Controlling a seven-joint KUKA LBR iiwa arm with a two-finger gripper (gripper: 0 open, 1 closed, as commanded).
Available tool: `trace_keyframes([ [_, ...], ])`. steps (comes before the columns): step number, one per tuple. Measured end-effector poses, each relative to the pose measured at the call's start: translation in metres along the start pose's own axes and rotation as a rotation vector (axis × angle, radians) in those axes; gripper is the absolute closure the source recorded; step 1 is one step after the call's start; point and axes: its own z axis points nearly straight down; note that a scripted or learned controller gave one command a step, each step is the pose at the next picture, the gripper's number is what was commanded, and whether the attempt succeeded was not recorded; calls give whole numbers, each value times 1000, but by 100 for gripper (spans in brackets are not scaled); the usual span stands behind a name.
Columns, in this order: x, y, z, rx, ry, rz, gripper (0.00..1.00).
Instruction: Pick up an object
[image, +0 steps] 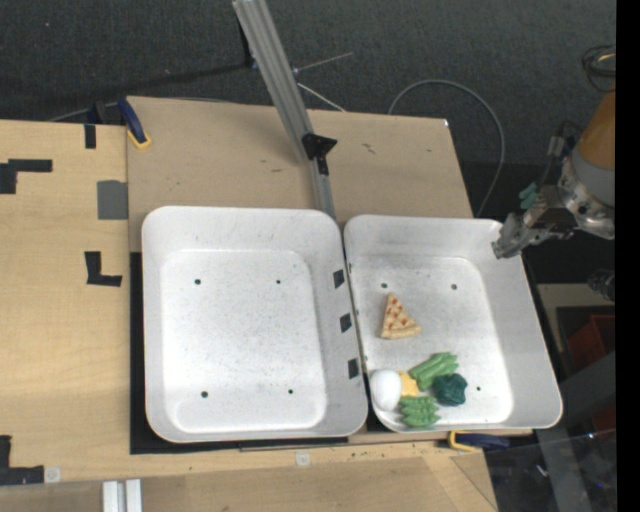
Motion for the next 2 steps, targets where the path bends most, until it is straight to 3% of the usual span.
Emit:
trace_keyframes([
  [2, 99, 34, 16, 3, 2, -5, 100],
])
